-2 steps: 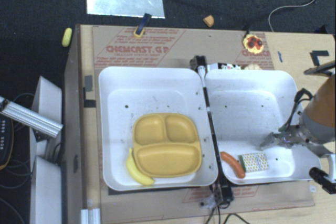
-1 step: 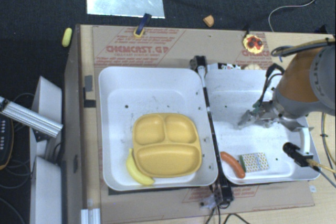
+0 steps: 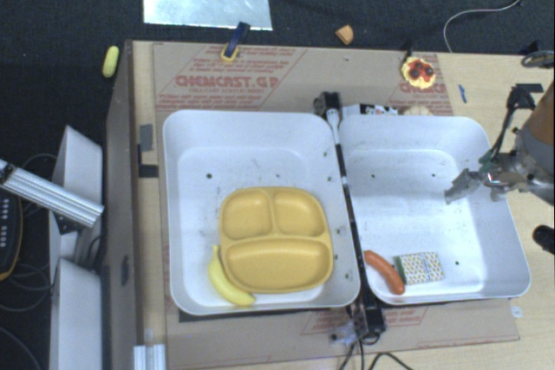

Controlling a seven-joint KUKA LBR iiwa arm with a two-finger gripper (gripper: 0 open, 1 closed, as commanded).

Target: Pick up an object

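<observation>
Camera view: hand at 3 o'clock over the right bin, grip state unreadable, possibly empty. Nearest candidates, sausage and box, lie at that bin's 6 o'clock wall. Tray and banana occupy the left bin.

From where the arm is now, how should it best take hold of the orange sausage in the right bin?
Grip the orange sausage across its narrow middle, coming straight down from above. It lies flat on the floor of the right bin, slanting toward the front wall. The patterned packet sits close on its right, so probably turn the gripper to close across the sausage's width, not along it.
</observation>
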